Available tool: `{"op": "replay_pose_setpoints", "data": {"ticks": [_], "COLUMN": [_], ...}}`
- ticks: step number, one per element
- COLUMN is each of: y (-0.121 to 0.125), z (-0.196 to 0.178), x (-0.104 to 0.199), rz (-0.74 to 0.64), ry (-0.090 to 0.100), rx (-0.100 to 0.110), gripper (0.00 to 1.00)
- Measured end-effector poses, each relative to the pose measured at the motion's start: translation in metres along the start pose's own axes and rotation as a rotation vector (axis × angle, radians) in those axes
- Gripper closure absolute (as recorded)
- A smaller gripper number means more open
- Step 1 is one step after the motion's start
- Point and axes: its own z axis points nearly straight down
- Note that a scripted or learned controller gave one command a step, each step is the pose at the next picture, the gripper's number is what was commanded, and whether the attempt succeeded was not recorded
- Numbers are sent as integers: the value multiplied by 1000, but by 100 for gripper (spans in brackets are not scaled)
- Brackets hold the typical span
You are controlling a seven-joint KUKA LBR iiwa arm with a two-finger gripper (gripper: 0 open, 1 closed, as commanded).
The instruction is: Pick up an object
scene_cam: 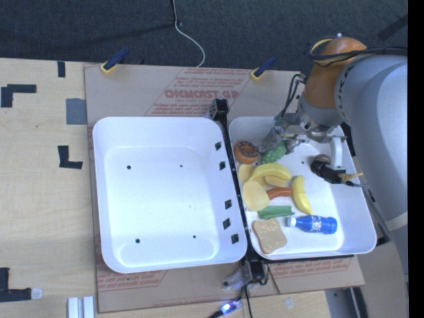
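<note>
Cardboard-covered bench point(192, 98) carries two white bins; right bin point(351, 240) holds the toys. Gripper point(283, 138) sits low at its far end, directly over a green toy vegetable point(273, 155), apparently touching. Jaw state: cannot tell. Doughnut point(247, 152) just left.

place: robotics lab | evidence: industrial arm point(371, 105), taped bench point(40, 144), two white bins point(106, 177), cardboard underlay point(192, 95)

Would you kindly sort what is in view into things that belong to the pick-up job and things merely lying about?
For the job:
claw
right bin
green toy
bananas
blue bottle
bread slice
donut

Lying about:
left bin
cardboard sheet
blue clamps
</note>
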Motion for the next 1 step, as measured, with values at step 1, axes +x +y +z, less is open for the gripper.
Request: {"op": "replay_pose_setpoints", "data": {"ticks": [1], "y": [-85], "z": [-101], "x": [92], "rz": [-6], "ry": [6], "rx": [-4], "gripper": [100]}}
